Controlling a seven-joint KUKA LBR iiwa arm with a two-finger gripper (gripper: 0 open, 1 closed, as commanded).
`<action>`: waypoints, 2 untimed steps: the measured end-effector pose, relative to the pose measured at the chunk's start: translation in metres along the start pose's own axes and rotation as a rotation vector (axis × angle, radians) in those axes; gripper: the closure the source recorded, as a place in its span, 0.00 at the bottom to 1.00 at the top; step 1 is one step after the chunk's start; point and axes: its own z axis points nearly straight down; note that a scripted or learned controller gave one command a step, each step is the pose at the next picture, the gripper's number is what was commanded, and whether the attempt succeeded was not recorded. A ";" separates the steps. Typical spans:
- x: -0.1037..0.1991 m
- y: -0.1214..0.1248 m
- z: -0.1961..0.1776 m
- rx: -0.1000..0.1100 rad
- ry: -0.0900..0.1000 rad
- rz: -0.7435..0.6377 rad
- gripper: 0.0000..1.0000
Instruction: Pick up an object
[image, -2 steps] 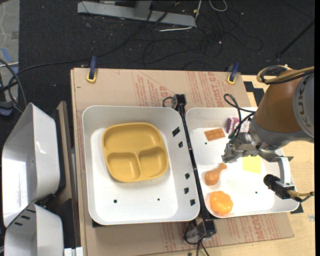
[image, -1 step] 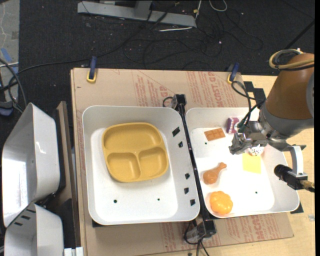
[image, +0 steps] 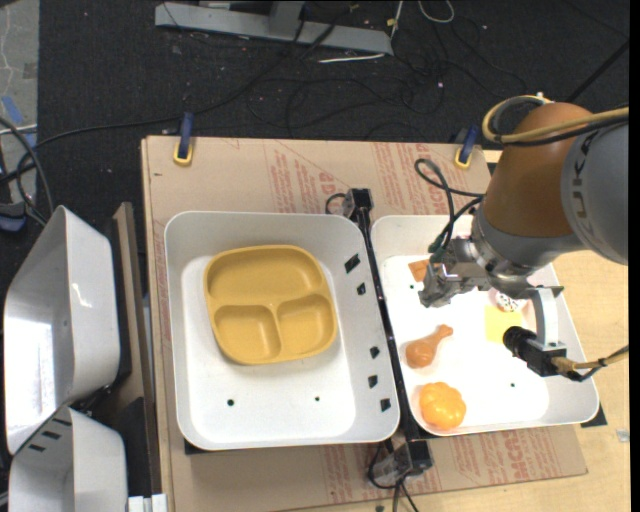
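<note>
The right bin holds an orange chicken drumstick toy, a round orange fruit near its front edge, a yellow block and a small orange piece near the back left. My gripper hangs over the left middle of this bin, just above and behind the drumstick and beside the small orange piece. The grey arm with its orange band comes in from the right and hides part of the bin's back.
The left bin carries a yellow divided plate with three compartments. A black divider runs between the bins. A black fitting with a cable sits over the right bin's right side. White containers stand off the bench's left.
</note>
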 end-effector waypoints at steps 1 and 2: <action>0.060 0.005 0.004 0.000 0.000 -0.001 1.00; 0.115 0.004 -0.012 -0.001 0.001 -0.001 1.00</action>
